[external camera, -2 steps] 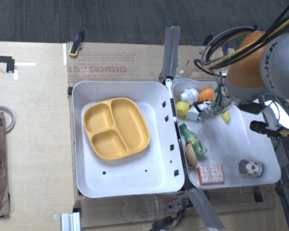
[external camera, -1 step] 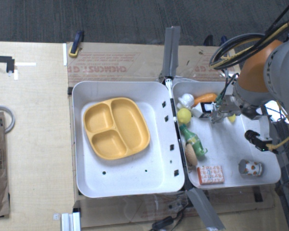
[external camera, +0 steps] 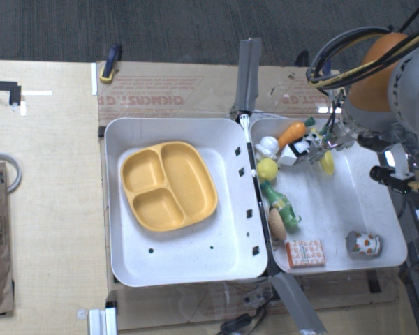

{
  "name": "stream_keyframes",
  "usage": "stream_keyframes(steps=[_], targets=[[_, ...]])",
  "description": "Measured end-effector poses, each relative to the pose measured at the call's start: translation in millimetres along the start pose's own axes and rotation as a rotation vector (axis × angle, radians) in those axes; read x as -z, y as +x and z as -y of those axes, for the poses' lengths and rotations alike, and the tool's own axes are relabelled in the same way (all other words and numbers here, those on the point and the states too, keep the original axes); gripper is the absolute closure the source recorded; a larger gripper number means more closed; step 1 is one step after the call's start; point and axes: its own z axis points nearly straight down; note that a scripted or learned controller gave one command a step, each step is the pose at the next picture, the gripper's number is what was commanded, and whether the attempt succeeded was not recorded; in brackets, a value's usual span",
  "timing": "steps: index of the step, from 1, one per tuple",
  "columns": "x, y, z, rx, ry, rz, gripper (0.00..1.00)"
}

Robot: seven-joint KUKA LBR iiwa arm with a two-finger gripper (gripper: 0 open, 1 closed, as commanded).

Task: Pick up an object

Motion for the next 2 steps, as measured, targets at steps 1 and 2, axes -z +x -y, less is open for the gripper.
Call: stream_keyframes(steps=[1, 2], targets=[[110, 90, -17, 0.077, -0.009, 0.003, 1.00], [241, 97, -10, 0.020, -0.007, 0.003, 1.00]])
